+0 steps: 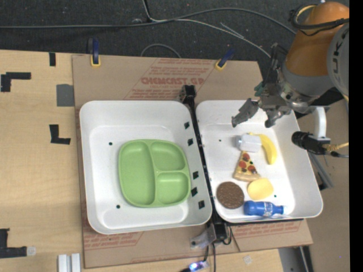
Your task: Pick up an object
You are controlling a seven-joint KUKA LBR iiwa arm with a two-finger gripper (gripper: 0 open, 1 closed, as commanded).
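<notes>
The right bin [218, 128] holds a pale bluish-white block [249, 143], a yellow banana [268, 149], a pizza slice [247, 166], a yellow round piece [260, 188], a brown cookie [230, 194] and a blue bottle [262, 209] lying on its side. My gripper [256, 114] hangs open over the far part of that bin, its two fingers spread apart with nothing between them. It sits just beyond the block and the banana, clear of both.
The left bin [96, 123] carries a green divided plate [153, 171]. A black clip strip [194, 146] runs along the seam between the bins. The grey and orange arm [315, 44] fills the upper right. Cables [170, 18] lie on the dark surface behind.
</notes>
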